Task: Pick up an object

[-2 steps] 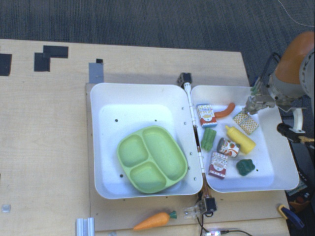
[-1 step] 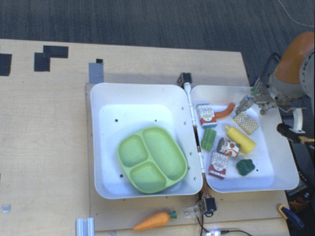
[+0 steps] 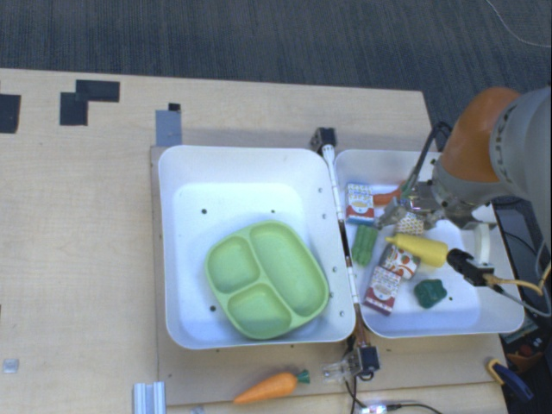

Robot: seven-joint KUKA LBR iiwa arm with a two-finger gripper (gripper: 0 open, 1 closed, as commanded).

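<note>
Yellow corn (image 3: 421, 248) lies in the right bin (image 3: 496, 317), just below my gripper (image 3: 404, 214), beside a green piece (image 3: 364, 244) and two cartons (image 3: 385, 285). I cannot tell the gripper's state here. I'd centre over the cob, across its width, before descending.

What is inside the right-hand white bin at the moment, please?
In the right bin: two snack cartons, a green bar, a yellow corn-like piece, a dark green piece. The arm covers part of the bin.
</note>
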